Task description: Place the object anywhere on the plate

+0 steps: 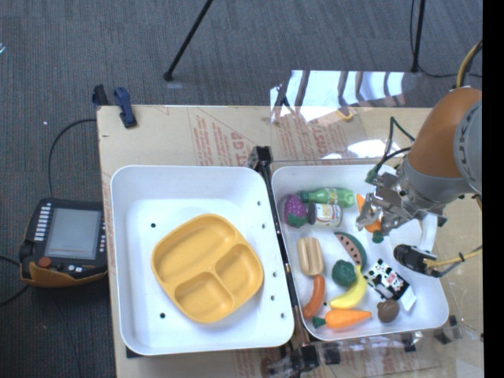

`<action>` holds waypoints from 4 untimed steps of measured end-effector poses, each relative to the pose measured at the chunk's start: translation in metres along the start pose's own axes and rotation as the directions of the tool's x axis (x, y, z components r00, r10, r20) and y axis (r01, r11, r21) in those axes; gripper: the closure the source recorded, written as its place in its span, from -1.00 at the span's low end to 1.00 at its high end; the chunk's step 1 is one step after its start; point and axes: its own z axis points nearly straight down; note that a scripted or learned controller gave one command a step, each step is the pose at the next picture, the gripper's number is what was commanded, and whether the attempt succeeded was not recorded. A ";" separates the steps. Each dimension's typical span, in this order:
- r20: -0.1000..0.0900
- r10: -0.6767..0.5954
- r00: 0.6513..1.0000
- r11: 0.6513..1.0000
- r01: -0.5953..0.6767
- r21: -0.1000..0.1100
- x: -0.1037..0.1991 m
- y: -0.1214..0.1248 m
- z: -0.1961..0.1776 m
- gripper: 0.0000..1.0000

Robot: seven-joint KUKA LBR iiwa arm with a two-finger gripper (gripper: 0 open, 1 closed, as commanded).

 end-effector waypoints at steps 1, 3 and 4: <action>-0.002 0.208 0.978 0.978 -0.208 0.000 0.121 -0.074 -0.075 1.00; 0.009 0.139 0.990 0.990 -0.139 0.004 0.268 -0.175 -0.092 1.00; 0.009 0.139 0.990 0.990 -0.139 0.002 0.267 -0.174 -0.093 -1.00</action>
